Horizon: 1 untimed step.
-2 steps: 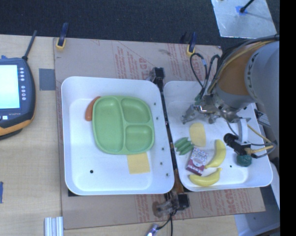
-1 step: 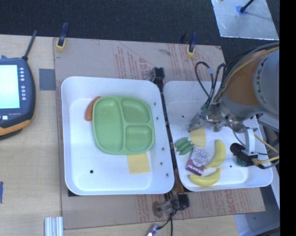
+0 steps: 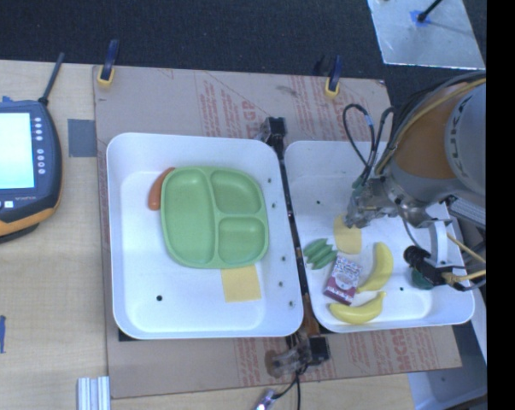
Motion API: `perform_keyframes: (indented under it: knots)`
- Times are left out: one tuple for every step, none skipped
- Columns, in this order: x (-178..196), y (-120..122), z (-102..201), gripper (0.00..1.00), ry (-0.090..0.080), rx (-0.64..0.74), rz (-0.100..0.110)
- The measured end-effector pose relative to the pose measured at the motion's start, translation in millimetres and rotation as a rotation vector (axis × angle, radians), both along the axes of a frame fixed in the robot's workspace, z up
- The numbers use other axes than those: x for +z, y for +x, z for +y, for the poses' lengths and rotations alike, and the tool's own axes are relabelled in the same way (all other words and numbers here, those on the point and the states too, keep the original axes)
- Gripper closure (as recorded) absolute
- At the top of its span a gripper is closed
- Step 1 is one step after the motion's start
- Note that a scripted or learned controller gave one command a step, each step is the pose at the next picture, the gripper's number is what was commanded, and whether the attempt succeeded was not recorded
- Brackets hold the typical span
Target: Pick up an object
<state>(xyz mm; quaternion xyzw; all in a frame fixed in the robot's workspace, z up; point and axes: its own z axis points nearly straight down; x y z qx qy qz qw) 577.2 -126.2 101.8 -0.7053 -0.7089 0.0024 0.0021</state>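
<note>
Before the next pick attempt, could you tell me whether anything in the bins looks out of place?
An orange-red item in the left bin is tucked partly under the green divided plate, so it is mostly hidden.

Orange sausage (image 3: 157, 190) half hidden under green tray (image 3: 214, 217).

Light: bright, even, from above
Glare: white bins (image 3: 129, 229) washed out; screen (image 3: 8, 152) far left blown white
Shadows: soft, short, under tray (image 3: 214, 216)
Focus: slightly soft overall; arm (image 3: 445, 143) right blurry
Far edge: dark
</note>
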Motion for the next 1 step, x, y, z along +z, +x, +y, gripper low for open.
perform_keyframes:
  knots:
    - [-0.1, 0.0, 0.1, 0.00, 0.000, 0.000, 0.000]
